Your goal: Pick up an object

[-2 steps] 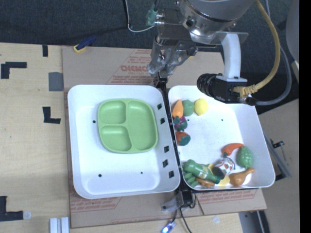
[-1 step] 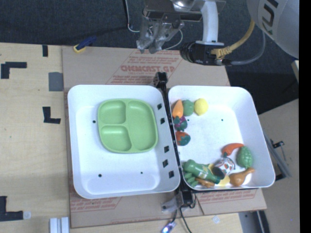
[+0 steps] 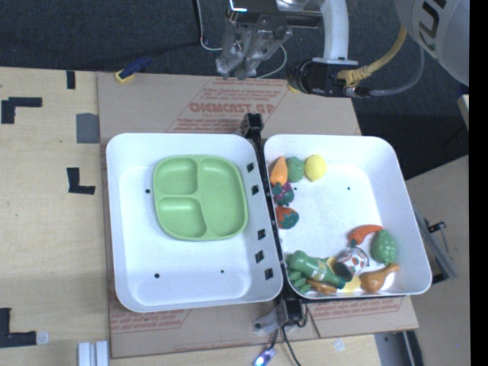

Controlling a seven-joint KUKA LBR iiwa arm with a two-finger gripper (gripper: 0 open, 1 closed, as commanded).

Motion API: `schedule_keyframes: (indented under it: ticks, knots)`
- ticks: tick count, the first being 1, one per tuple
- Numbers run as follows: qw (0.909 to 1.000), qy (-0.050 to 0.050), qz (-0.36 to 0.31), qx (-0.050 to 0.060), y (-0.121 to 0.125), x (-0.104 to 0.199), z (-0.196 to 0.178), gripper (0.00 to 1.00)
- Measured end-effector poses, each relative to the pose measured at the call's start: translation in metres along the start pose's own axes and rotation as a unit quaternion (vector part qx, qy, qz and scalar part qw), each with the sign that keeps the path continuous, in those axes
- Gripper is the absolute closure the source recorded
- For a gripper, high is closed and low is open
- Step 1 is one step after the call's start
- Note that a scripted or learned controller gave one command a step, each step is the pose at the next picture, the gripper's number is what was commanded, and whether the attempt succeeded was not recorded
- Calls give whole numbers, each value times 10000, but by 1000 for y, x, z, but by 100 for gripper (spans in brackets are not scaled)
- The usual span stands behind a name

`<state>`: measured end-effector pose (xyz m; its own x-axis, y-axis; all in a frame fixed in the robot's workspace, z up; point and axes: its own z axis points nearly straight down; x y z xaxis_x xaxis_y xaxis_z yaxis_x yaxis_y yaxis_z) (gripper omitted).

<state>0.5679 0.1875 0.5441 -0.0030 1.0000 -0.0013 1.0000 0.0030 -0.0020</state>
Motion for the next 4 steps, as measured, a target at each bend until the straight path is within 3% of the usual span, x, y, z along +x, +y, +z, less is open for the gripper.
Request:
schedule_keyframes:
  ticks: [1,2,3,4]
  knots:
    - [10000,-4,-10,5,0,1,-10,100]
    - [10000,-17,-35,65,-89,48,89,100]
    - [10000,-2,40,-15,-52,-13,68,100]
    - [10000,15,-16,-22,-41,48,33,100]
